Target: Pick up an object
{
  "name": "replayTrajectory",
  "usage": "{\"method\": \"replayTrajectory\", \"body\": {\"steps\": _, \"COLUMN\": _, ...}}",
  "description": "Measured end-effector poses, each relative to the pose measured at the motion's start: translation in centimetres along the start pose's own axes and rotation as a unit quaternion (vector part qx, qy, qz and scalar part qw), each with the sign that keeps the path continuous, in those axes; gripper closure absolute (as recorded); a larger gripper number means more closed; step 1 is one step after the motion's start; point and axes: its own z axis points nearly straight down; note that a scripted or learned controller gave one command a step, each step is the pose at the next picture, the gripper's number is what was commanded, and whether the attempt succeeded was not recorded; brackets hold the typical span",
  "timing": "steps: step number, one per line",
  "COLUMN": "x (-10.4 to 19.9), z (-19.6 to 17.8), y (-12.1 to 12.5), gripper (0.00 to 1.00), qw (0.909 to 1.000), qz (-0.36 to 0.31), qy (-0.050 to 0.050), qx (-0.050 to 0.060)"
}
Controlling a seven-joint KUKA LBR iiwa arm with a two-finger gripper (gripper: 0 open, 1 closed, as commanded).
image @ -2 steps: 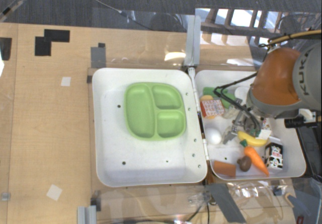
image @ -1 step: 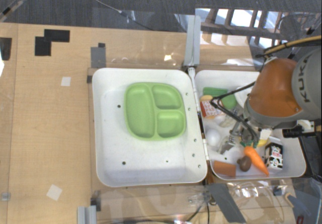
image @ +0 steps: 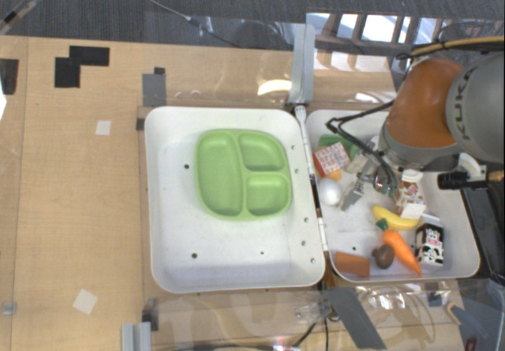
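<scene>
My hand (image: 355, 192) low in right bin (image: 461, 266), fingers apart, nothing gripped. Red box (image: 331, 158), white ball (image: 331, 194) close beside: risk nudging both, clamping air.

A green plate (image: 241, 173) with three parts lies in the left white bin (image: 173, 263) on the wooden bench (image: 71, 207), near black tape squares (image: 79, 64).

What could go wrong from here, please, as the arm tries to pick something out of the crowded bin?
The tool hangs over tightly packed items: the red-and-white box, white ball and banana lie close together, so it may nudge neighbours or grab two. The ball could roll away. The carrot and banana touch, so lifting one may drag the other.
</scene>
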Motion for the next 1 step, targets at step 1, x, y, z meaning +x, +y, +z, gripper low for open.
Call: {"method": "replayTrajectory", "body": {"steps": 1, "x": 3.70, "z": -0.20, "y": -4.50, "gripper": 0.00, "qw": 0.9999, "qz": -0.012, "qy": 0.000, "qx": 0.001}}
